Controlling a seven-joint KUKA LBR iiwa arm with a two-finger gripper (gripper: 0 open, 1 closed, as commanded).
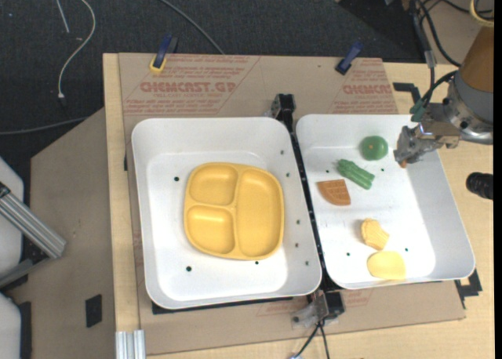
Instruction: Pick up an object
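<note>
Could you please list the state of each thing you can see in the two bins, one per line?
Yellow divided plate: flat in the left bin, nothing on it.
Green ball: loose in the right bin, just left of the pincer.
Green pickle-shaped piece: lying at a slant.
Orange wedge: lying flat.
Small yellow piece: lying loose.
Pale yellow piece: lying by the near wall.
Pincer: low over the right bin, holding nothing visible.

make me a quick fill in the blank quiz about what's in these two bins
The yellow divided plate lies in the ____ bin.
The plate has ____ compartments.
The round ball nearest the end effector is ____ in colour.
The end effector is over the ____ bin.

Missing words: left; three; green; right
</note>
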